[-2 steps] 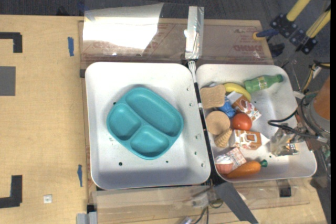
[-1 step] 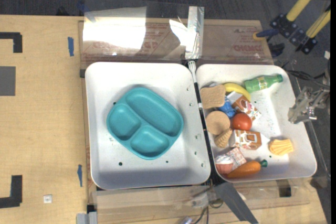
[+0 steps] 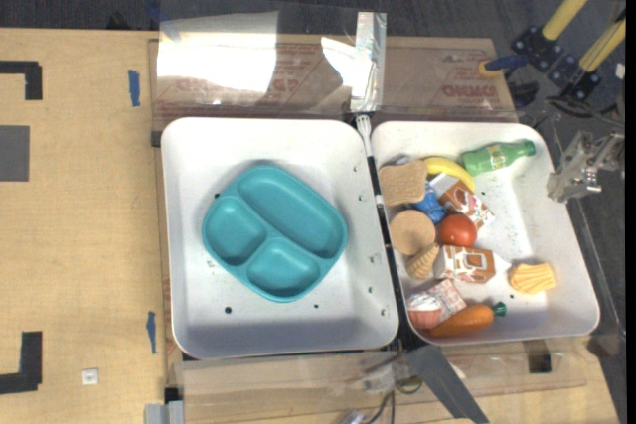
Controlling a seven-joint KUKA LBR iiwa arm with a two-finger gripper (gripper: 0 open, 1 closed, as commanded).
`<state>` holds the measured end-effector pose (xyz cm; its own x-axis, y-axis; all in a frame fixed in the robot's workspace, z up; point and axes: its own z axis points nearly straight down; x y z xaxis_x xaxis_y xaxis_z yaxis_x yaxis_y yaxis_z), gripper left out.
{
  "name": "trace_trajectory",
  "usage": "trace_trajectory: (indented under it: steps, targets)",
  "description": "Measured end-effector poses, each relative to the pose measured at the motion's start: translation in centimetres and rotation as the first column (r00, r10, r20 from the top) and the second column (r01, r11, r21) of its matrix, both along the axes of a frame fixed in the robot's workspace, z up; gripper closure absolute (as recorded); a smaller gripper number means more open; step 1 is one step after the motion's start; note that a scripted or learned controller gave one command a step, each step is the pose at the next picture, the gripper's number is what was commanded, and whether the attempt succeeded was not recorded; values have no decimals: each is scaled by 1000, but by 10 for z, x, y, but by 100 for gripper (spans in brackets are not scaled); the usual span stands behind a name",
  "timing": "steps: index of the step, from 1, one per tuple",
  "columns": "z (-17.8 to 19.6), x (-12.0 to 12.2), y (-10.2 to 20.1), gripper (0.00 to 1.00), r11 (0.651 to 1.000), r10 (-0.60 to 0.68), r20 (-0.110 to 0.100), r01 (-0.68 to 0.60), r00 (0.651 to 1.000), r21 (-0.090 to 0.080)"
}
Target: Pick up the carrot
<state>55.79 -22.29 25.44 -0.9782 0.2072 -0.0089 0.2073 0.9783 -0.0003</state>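
The carrot (image 3: pixel 464 320) lies untouched at the right bin's (image 3: pixel 581 298) near edge, beside a wrapped snack. The gripper (image 3: pixel 576 176) hovers by the far-right rim; its state is unclear. Reaching is next.

Two white bins sit side by side on the desk (image 3: pixel 79 213). The left bin (image 3: pixel 189 313) holds a blue tray (image 3: pixel 275 230). In the right bin (image 3: pixel 566 243), the orange carrot (image 3: pixel 463 320) lies at 6 o'clock, a green bottle (image 3: pixel 497 156) at 12.
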Motion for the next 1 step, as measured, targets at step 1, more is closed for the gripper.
trace_trajectory:
  steps: [1]
  targets:
    - [-74,5,24,100,1000,31,-11,-31,999,5]
